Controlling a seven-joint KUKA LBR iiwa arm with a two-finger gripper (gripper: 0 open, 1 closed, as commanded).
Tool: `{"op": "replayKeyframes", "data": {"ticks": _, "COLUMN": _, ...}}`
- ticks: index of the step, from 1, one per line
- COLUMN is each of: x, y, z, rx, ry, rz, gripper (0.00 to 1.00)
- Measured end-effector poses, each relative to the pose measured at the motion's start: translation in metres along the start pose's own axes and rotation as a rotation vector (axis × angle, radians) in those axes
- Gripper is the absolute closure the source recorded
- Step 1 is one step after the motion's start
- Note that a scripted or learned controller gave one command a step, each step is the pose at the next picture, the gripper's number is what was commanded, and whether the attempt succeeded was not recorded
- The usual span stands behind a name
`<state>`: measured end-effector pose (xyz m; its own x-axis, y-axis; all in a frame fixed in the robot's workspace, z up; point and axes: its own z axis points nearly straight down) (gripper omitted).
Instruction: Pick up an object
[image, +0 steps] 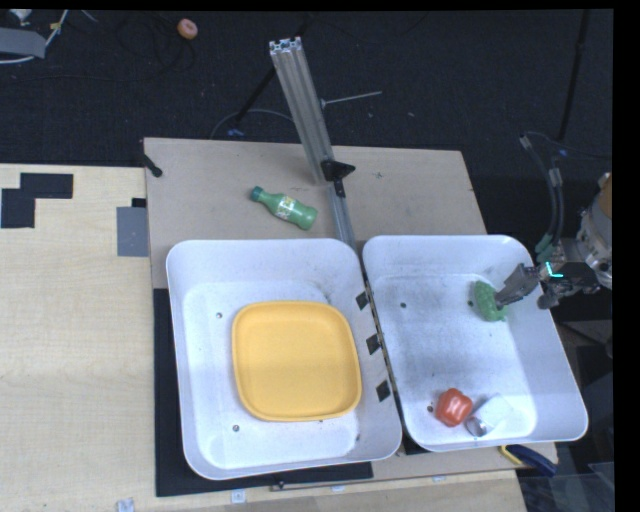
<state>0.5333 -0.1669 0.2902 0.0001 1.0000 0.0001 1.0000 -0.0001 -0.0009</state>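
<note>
A small green object (488, 301) lies in the right bin (430, 345), near its far right side. My gripper (517, 285) reaches in from the right edge and its dark tip sits right beside the green object, touching or nearly touching its upper right side. A red object (453, 406) rests near the front of the same bin, with a small grey piece (476, 428) next to it.
The left bin (195, 300) holds a yellow square plate (296, 359). A green bottle (285, 207) lies on the board behind the bins. A slanted aluminium post (305, 100) rises at the back between the bins. Cables hang near the arm at right.
</note>
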Motion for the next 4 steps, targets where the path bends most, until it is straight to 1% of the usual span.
{"op": "replayKeyframes", "data": {"ticks": 1, "x": 0.0, "y": 0.0, "z": 0.0, "rx": 0.0, "ry": 0.0, "rz": 0.0, "gripper": 0.0}}
{"op": "replayKeyframes", "data": {"ticks": 2, "x": 0.0, "y": 0.008, "z": 0.048, "rx": 0.004, "ry": 0.001, "rz": -0.001, "gripper": 0.0}}
{"op": "replayKeyframes", "data": {"ticks": 3, "x": -0.008, "y": 0.002, "z": 0.105, "rx": 0.005, "ry": 0.001, "rz": 0.0, "gripper": 0.0}}
{"op": "replayKeyframes", "data": {"ticks": 4, "x": -0.014, "y": 0.003, "z": 0.15, "rx": 0.003, "ry": 0.001, "rz": 0.0, "gripper": 0.0}}
